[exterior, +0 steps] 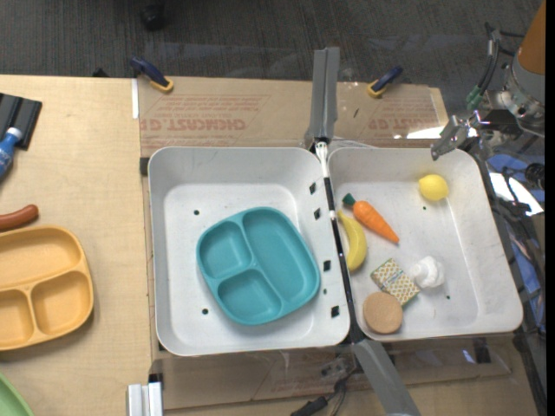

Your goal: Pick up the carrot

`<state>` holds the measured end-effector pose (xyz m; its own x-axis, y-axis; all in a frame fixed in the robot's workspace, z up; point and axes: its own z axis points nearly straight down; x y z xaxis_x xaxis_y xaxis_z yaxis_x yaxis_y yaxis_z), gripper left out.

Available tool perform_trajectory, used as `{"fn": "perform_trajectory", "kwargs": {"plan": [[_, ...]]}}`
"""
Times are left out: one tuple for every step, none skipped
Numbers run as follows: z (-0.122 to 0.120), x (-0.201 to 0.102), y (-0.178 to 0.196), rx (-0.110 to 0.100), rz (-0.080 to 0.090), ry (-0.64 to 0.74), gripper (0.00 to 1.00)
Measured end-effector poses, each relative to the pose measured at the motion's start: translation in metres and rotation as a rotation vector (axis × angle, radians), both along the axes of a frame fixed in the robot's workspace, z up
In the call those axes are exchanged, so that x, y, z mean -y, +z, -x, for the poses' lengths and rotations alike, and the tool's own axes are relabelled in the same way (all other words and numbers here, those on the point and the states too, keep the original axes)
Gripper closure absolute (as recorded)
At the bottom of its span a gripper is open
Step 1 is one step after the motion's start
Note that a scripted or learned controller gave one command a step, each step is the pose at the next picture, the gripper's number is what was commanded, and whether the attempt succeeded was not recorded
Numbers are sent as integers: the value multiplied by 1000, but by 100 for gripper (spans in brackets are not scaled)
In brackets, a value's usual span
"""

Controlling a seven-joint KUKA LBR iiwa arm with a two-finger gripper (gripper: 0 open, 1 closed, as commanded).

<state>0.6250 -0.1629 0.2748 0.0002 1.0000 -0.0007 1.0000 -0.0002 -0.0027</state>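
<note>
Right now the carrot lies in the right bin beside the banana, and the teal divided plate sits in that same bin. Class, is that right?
Not quite. The carrot and banana share the right bin, but the camera view shows the teal divided plate in the left bin.

You can't really make out the gripper (453,139) up at the right bin's (486,232) far corner, it's a small dark tangle of metal and cables, so whether it's open or closed is anyone's guess. The arm (531,55) itself gets chopped off by the right edge. Over on the left, the orange tray (39,289) is cut by the frame, same with the sausage (17,217) and the blue-capped thing (7,146) above it. The banana's (353,241) left side tucks behind the bin divider. That little white object (427,273) by the cracker is too blurry to name.
</note>
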Motion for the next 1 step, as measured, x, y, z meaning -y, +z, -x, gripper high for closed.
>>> {"fn": "perform_trajectory", "kwargs": {"plan": [[32, -67, -133, 0, -1, 260, 0]]}}
